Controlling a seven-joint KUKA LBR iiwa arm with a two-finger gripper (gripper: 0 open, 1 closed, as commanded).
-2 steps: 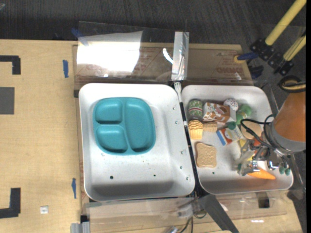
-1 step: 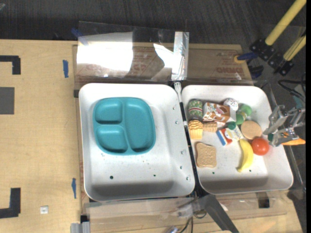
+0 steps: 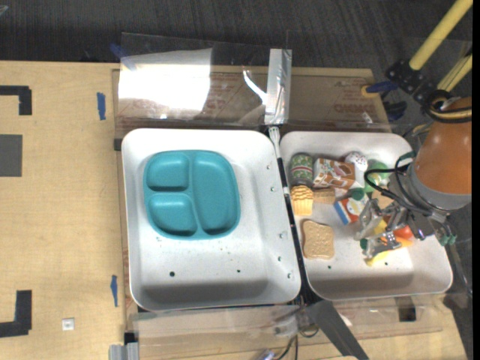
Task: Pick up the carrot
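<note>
The carrot [image 3: 404, 234] shows as a small orange piece low in the right bin [image 3: 427, 276], near its right side. My gripper [image 3: 379, 229] is down in that bin, just left of the carrot and touching or nearly touching it. The grey arm with its orange band [image 3: 444, 163] hangs over the bin's right edge and hides part of what lies beneath. A small yellow piece [image 3: 377, 256] lies just below the gripper.
The right bin also holds a green can [image 3: 301, 167], a brown snack box [image 3: 334, 173], a waffle-like piece [image 3: 301, 199], a toast slice [image 3: 318, 239] and a small white, blue and red item [image 3: 344, 209]. A teal divided plate [image 3: 192, 193] lies in the left bin [image 3: 210, 276].
</note>
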